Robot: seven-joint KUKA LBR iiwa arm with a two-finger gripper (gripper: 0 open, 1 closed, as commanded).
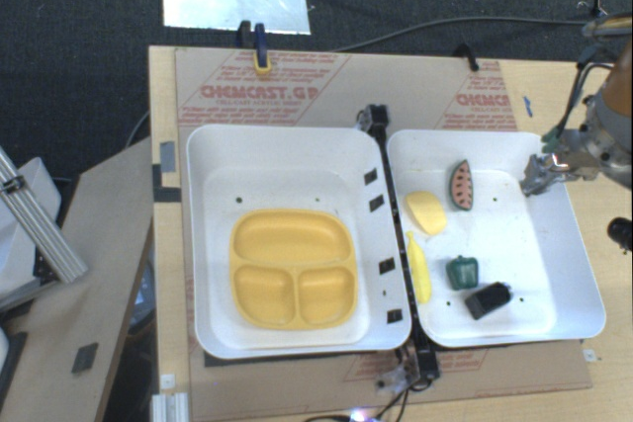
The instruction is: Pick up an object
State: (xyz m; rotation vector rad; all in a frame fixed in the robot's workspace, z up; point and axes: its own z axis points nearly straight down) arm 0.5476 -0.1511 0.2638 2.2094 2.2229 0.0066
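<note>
two shallow white bins sit side by side on the bench. the left bin (213,163) holds a yellow divided tray (294,268), which lies flat towards the near half of the bin with its one long compartment on the far side and two smaller ones on the near side.

the right bin (579,301) holds five small things. a watermelon slice (461,185) lies towards the far side, roughly in the middle of the bin's width. to its left and a little nearer lies a pale yellow rounded piece (426,211). a banana (419,268) lies along the left wall of this bin, right against the divide between the two bins. a dark green pepper (462,272) sits near the middle, just right of the banana, and a black block (488,299) lies just near of the pepper, tilted, close to it but whether they touch is unclear.

the gripper (539,175) hangs at the far right edge of the right bin, with the grey arm reaching in from the right behind it. it is well apart from all five things, the watermelon slice being the closest. whether its jaws are open or closed cannot be told from this view, and nothing is visible between them.
</note>
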